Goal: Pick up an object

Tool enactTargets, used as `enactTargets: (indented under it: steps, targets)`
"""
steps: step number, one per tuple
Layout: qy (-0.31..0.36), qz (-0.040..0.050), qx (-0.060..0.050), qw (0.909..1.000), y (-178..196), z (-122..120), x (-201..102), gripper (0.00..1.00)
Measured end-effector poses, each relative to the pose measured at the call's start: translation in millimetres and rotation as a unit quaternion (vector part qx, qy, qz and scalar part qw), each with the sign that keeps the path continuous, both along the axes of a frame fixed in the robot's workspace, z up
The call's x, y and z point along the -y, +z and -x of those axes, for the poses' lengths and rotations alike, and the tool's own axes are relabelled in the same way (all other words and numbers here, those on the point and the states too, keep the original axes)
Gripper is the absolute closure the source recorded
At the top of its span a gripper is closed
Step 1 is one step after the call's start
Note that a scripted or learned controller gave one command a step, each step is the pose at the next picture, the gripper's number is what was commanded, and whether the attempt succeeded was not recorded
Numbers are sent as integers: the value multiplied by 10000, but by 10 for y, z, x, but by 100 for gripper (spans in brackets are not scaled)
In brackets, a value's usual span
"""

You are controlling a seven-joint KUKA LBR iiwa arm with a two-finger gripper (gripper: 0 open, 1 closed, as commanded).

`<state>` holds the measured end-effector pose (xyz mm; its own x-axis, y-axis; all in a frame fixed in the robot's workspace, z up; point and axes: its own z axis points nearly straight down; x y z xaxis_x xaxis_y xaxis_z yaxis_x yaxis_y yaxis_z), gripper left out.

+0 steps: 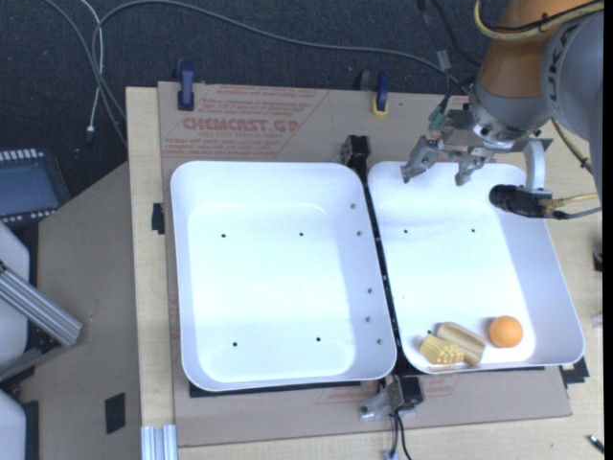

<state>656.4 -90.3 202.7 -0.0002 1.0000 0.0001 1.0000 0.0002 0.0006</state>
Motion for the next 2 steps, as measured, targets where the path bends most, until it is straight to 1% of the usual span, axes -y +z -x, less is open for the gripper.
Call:
enactTargets:
  steps: [1,2]
  targets:
    - [19,-7,-8,10000,-151,572,-557,0]
    - [-2,-3,-8,10000,-146,1335,-617,0]
